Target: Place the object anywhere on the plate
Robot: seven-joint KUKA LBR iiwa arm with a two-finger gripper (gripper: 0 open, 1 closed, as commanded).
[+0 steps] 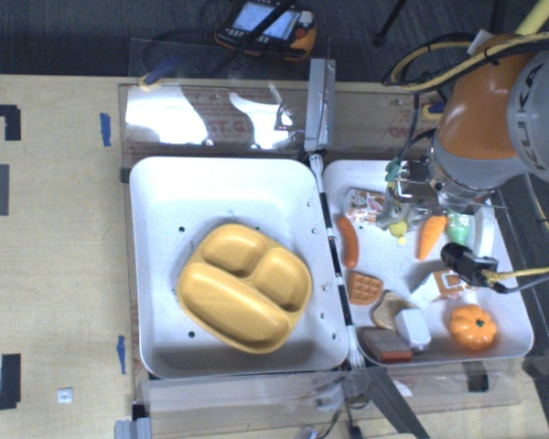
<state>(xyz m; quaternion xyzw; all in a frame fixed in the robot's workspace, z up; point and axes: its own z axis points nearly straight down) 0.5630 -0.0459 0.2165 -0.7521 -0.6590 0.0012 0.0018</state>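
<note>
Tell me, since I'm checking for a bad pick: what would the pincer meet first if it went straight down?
Probably the small yellow piece or the carrot beside it; the pincer hangs over them in the right bin, but depth is unclear.

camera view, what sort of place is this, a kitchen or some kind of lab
Most likely a robot lab, not a kitchen. A robot arm reaches over two white bins, one holding a yellow divided plate, the other toy food such as a pumpkin. Loose cables run behind the bench.
</note>
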